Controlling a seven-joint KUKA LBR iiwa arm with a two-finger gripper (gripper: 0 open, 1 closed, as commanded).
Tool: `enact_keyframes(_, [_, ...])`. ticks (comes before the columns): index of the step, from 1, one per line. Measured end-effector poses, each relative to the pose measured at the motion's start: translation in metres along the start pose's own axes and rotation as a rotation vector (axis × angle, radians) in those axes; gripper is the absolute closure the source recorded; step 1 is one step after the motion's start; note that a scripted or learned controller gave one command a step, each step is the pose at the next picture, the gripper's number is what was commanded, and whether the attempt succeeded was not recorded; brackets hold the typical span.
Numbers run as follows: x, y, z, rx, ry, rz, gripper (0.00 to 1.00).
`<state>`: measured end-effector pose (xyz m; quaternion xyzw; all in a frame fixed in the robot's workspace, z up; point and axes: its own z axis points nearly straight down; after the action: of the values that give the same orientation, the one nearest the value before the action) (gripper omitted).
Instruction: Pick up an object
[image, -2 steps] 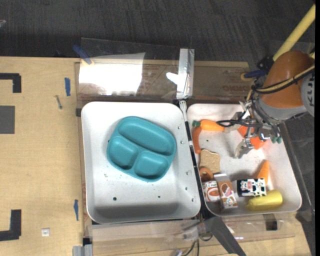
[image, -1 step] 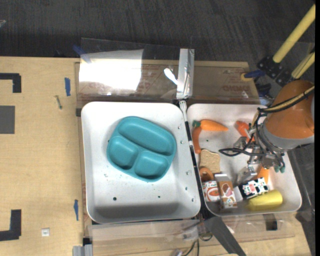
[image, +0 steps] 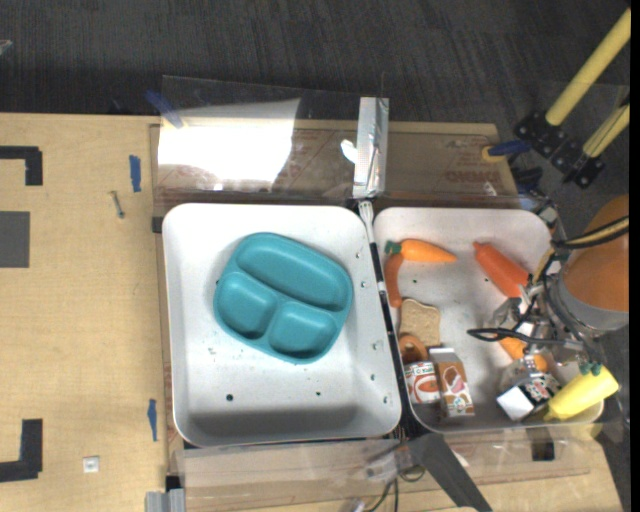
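- A teal divided plate (image: 283, 295) is lying in the left bin (image: 190, 400).
- Two toy carrots, one (image: 428, 251) near the back wall and one (image: 500, 267) further right, are sitting in the right bin (image: 455, 300).
- A bread slice (image: 420, 321) is lying above a small carton (image: 453, 383) and can (image: 422, 382).
- The gripper (image: 520, 330) is hanging over the right bin's right side, near a yellow piece (image: 580, 394).

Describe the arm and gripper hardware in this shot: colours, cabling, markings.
The arm enters from the right edge: a rounded orange band over a grey section at the wrist. Dark cables run along its upper side toward the gripper, a thin dark metal-looking assembly with wire-like parts over the right bin. No markings are legible at this resolution.
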<state>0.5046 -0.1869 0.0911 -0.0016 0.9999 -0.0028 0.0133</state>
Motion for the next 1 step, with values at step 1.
enact_keyframes(1, [0.0035, 0.0020, -0.0029, 0.003, -0.011, -0.044, 0.00])
